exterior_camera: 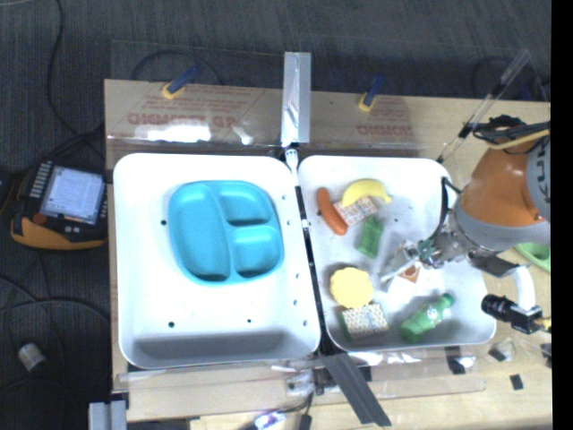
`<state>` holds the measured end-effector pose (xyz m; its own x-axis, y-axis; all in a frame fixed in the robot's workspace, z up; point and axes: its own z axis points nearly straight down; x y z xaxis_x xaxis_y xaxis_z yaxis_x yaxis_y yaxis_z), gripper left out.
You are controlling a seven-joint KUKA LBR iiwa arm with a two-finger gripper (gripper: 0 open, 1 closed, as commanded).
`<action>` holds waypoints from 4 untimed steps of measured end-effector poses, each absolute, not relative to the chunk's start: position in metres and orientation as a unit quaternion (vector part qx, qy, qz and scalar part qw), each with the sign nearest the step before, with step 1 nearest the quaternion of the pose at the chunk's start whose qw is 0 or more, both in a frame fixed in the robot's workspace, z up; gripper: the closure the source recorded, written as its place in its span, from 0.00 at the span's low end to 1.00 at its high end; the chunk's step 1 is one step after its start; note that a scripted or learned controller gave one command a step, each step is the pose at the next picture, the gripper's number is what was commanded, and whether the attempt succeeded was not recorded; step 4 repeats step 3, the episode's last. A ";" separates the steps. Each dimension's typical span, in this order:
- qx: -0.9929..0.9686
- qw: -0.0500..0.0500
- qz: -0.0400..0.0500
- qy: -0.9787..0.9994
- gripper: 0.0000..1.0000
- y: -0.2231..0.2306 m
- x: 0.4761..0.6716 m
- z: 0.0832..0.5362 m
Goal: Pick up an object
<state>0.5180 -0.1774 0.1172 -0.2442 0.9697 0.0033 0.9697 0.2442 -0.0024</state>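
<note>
The gripper (414,256) hangs low in the right bin (466,334); I cannot tell how its fingers stand. Nearest them lies a small orange piece (410,274), just below. Settle squarely over one object, clear of the green bottle (424,318), before closing.

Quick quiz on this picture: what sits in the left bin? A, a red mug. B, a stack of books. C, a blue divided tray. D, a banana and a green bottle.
C: the blue divided tray lies in the left bin, while the banana and green bottle are in the right bin.
</note>
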 end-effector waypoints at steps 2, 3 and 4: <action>-0.645 -0.004 -0.005 -0.764 1.00 -0.197 0.531 0.100; -0.609 0.001 0.001 -0.793 1.00 -0.102 0.519 0.235; -0.609 0.001 0.001 -0.793 1.00 -0.102 0.519 0.235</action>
